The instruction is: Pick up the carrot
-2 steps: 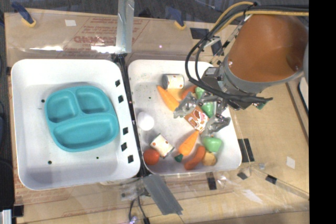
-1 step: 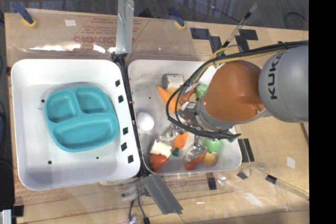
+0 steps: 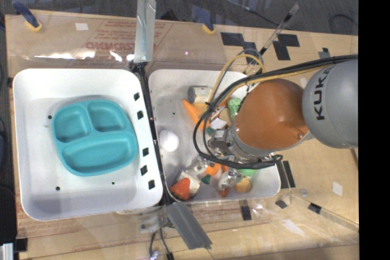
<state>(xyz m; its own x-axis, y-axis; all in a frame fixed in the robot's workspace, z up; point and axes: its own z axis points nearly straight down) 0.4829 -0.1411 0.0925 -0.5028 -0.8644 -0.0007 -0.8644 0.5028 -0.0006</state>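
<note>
Carrot (image 3: 192,111) is what we are looking for, and we are finding it in the right bin, lying tilted in the upper middle part, just left of the cables. Going from the left, we are seeing the left bin (image 3: 24,131) sitting on the desk (image 3: 61,33) and holding a teal divided plate (image 3: 94,137), which is resting flat near the bin's middle. Between the two bins a strip of black tabs is running from top to bottom. Moving into the right bin (image 3: 159,85), we are seeing a small white round object (image 3: 169,142) near its left wall, well below the carrot. Near the lower wall a red and white item (image 3: 183,187) is lying, and beside it, to the right, several small orange, green and yellow pieces (image 3: 234,182) are crowding together under the arm. Above the carrot a small grey object (image 3: 198,94) is sitting near the far wall. Further right, the arm's orange band (image 3: 271,115) is hanging over the bin, with the gripper (image 3: 222,158) beneath it pointing down among the small pieces. We cannot tell whether the jaws are open or closed, since the wrist and cables are covering them.
</note>
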